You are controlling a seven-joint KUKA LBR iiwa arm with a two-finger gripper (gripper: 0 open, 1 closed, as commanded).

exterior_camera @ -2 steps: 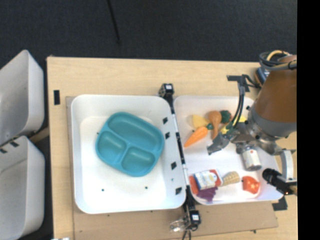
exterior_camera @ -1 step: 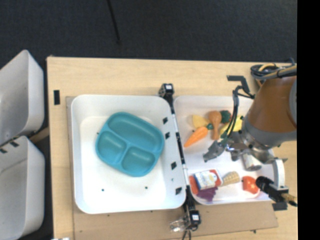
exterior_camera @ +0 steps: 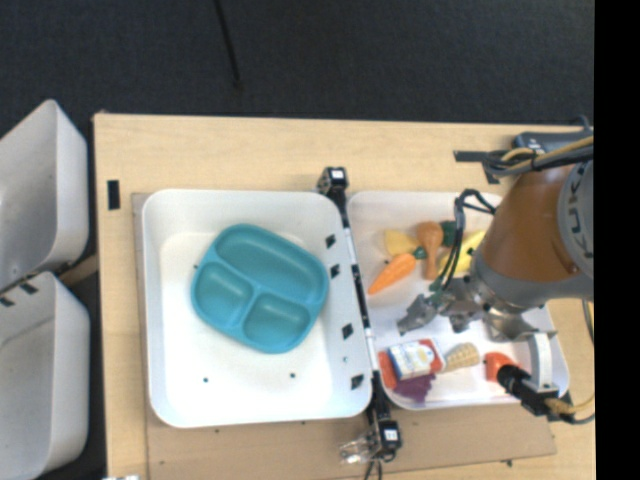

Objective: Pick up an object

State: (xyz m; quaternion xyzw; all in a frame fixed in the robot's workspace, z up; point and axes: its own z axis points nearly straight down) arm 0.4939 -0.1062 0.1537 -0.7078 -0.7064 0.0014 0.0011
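My gripper [exterior_camera: 438, 318] hangs low over the middle of the right bin [exterior_camera: 400, 204], and its two grey fingers [exterior_camera: 414, 317] stand apart, open, with nothing between them. An orange toy carrot [exterior_camera: 392, 272] lies just up and left of it. Beyond the carrot lie a yellow wedge [exterior_camera: 399, 241] and a brown toy piece [exterior_camera: 431, 236]. Below the gripper, near the bin's front, sit a small red, white and blue box [exterior_camera: 412, 359], a tan waffle cone [exterior_camera: 461, 355] and an orange-red piece [exterior_camera: 497, 365]. The arm hides the bin's right part.
The left bin [exterior_camera: 150, 298] holds a turquoise divided plate [exterior_camera: 262, 288]. A purple scrap [exterior_camera: 415, 389] pokes out under the box. Black clips [exterior_camera: 350, 298] run along the wall between the bins. White boxes [exterior_camera: 40, 198] stand off the bench to the left.
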